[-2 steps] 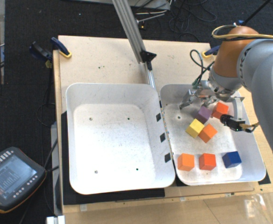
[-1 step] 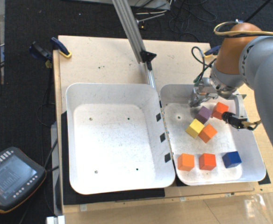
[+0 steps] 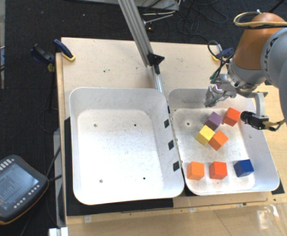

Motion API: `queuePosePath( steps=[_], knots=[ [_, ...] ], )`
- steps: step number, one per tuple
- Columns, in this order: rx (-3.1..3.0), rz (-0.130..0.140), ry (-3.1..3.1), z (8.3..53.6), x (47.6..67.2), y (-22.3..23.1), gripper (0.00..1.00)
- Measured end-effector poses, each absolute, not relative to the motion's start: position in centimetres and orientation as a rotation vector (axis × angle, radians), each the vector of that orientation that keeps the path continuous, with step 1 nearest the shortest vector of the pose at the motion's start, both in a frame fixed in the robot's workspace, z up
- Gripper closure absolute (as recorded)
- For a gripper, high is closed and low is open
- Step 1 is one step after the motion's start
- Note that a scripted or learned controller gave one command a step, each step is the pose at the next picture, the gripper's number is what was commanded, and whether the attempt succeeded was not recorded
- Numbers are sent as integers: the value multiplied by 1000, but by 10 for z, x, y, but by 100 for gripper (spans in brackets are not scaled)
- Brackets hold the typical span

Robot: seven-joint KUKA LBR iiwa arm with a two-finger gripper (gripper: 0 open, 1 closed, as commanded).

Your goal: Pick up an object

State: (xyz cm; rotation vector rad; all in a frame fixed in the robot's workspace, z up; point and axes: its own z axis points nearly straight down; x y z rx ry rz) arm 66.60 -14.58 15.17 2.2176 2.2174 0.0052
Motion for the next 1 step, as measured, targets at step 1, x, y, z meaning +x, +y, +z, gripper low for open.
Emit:
queuePosePath(
  steps=[1],
  knots=[
    [2219, 5, 2216, 199, 659, -146, 100]
  ],
)
